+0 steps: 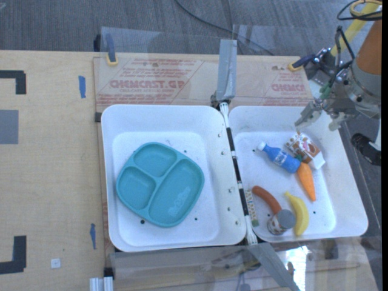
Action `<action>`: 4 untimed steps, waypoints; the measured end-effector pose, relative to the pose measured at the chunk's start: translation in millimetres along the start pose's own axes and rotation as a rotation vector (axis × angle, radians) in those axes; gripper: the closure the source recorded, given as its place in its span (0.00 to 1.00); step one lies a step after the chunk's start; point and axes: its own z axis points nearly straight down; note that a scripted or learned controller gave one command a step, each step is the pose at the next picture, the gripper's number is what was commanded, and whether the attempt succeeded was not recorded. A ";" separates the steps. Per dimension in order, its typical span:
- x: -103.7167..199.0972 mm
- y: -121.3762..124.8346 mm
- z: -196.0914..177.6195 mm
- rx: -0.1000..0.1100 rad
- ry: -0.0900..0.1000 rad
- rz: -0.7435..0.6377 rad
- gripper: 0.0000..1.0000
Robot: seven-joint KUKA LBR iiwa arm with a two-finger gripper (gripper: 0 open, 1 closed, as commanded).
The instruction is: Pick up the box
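My pincer (321, 119) hangs with fingers spread wide, holding nothing, above the right bin's (345, 223) far rim. The box (304, 148) lies inside that bin, just below my pincer, touching the blue bottle (279, 157).

You get bright, even light from above, so shadows under the plate (160, 184) and the toys are short and soft. The white bins (115, 126) wash out toward pale glare, and the clear sheet (182, 41) at the back carries faint reflections. Focus is fair, though the arm (364, 59) at the right looks slightly blurred.
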 end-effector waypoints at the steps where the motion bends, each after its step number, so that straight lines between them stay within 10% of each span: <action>1: -12.7 -4.4 132.1 -0.031 -0.005 0.112 0.00; 2: -18.2 24.1 149.1 -0.041 -0.020 0.000 0.00; 3: -59.1 -24.4 87.5 -0.002 -0.002 0.074 0.00; 4: -49.4 -104.3 169.4 -0.004 0.000 0.117 0.00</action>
